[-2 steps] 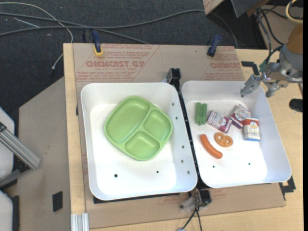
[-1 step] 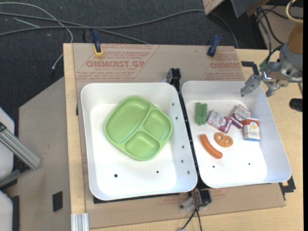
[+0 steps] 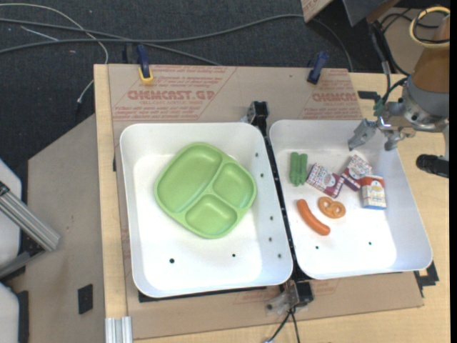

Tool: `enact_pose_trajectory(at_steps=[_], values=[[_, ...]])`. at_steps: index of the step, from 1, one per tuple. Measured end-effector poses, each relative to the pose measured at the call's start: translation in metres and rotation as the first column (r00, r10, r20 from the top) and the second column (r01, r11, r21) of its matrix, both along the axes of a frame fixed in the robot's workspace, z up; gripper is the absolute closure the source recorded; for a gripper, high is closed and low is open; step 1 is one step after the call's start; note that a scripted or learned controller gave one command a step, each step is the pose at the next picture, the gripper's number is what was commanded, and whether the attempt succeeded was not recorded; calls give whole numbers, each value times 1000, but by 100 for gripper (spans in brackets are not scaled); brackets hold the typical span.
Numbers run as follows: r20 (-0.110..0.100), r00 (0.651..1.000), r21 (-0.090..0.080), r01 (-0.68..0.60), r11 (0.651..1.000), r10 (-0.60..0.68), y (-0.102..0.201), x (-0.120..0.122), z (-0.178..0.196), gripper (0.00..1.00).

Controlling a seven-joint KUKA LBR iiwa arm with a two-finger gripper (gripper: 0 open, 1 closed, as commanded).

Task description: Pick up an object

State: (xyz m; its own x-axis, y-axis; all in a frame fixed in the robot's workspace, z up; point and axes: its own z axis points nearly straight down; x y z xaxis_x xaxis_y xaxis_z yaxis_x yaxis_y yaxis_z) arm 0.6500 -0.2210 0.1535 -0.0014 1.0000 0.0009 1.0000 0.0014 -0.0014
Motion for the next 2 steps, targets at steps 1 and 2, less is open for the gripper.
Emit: enact_pose_trajectory(at_steps=[1,2], values=[[-2,1000,0,0,1000,0,10,-2,-55,0],[-1,1000,0,0,1000,0,10,-2,-68,0]])
